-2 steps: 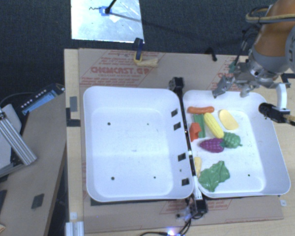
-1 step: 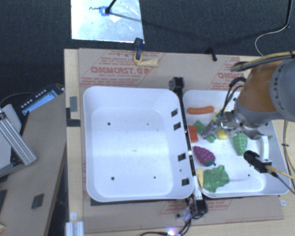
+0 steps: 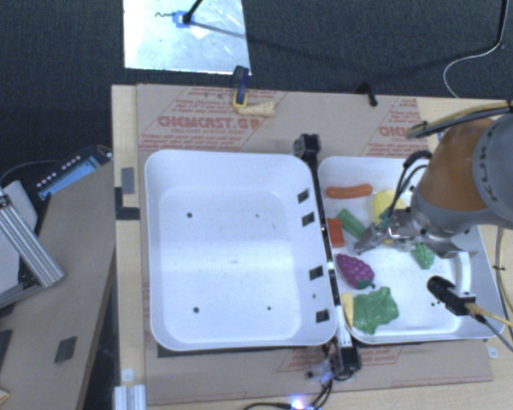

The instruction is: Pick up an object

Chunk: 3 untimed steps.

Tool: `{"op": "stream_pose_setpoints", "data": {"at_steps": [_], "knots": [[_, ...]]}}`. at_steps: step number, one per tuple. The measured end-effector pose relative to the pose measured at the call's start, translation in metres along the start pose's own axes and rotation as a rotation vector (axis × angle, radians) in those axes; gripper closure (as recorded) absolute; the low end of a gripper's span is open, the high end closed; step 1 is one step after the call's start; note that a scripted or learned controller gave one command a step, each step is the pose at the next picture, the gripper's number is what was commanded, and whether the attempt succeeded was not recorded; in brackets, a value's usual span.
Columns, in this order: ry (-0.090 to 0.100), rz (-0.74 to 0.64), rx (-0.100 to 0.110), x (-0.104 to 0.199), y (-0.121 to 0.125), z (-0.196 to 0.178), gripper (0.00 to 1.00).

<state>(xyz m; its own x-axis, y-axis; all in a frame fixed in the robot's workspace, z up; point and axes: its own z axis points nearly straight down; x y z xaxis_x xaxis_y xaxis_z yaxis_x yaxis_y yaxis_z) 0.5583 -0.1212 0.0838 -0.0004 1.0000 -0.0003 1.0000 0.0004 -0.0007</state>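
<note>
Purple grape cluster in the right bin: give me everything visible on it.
The purple grape cluster looks like a small toy, bumpy, dark magenta, seemingly plastic. It lies flat on the floor of the right bin, near the divider wall. A green leafy piece lies just below it and a green vegetable above. The gripper is to its upper right, apart from it.

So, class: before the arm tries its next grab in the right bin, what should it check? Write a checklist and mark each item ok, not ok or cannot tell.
1. Objects in the right bin: ok; sausage, purple grapes, green leaf.
2. Gripper over that bin: ok.
3. Something held: cannot tell.
4. Grapes apart from leaf: ok, small gap.
5. Grapes away from the bin's wall: not ok, they sit near the divider.
6. Left bin in place: ok.
</note>
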Motion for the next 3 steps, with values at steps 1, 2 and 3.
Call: {"op": "stream_pose_setpoints", "data": {"at_steps": [1,2,3], "knots": [[-0.011,0.001,-0.004,0.03,0.026,-0.002,0.0],[-0.001,0.0,-0.002,0.017,0.021,-0.001,0.0],[-0.002,0.002,-0.001,-0.021,0.009,-0.001,0.0]]}}
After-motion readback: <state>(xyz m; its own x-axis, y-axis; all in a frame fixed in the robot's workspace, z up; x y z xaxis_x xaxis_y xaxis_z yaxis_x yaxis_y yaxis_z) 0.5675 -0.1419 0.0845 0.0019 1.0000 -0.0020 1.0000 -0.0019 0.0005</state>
